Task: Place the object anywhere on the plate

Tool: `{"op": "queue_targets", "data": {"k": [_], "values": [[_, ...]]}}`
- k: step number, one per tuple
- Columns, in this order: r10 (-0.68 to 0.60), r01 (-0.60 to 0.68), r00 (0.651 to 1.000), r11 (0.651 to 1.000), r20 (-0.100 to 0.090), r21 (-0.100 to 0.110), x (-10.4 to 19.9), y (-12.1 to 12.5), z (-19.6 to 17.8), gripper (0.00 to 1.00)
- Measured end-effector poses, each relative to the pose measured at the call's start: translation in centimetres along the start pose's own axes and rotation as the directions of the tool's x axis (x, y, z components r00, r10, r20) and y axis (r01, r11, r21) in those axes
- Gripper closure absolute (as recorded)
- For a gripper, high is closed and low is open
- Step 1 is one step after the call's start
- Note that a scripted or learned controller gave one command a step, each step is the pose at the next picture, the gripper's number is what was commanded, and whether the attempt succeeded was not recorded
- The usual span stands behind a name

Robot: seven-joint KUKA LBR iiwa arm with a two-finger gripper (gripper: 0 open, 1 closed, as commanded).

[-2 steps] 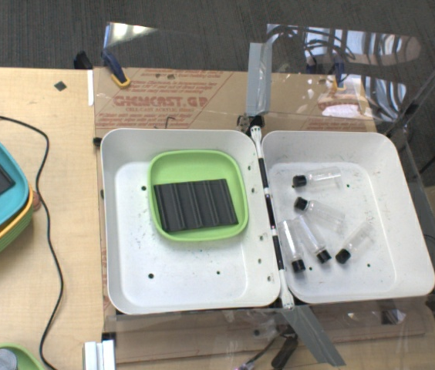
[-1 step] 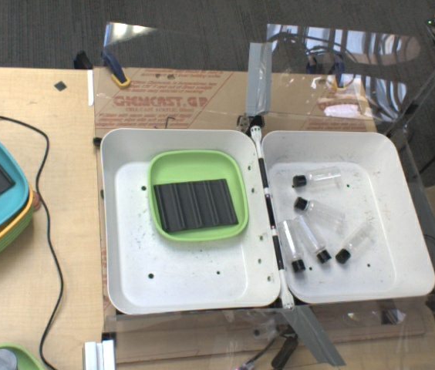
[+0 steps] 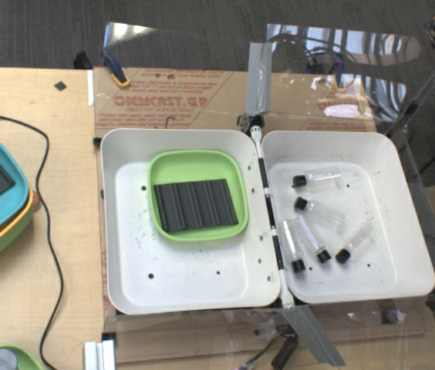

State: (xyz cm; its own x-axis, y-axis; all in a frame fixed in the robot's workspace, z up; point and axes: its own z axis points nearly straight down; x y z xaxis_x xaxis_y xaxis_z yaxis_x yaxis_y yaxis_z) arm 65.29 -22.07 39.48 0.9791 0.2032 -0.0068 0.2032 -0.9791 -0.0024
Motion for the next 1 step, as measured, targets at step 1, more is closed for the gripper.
{"op": "queue_targets", "data": {"k": [1], "values": [[-0.002, 0.002, 1.000, 1.000, -0.001, -0.001, 0.00, 0.00, -0.38, 0.00]]}}
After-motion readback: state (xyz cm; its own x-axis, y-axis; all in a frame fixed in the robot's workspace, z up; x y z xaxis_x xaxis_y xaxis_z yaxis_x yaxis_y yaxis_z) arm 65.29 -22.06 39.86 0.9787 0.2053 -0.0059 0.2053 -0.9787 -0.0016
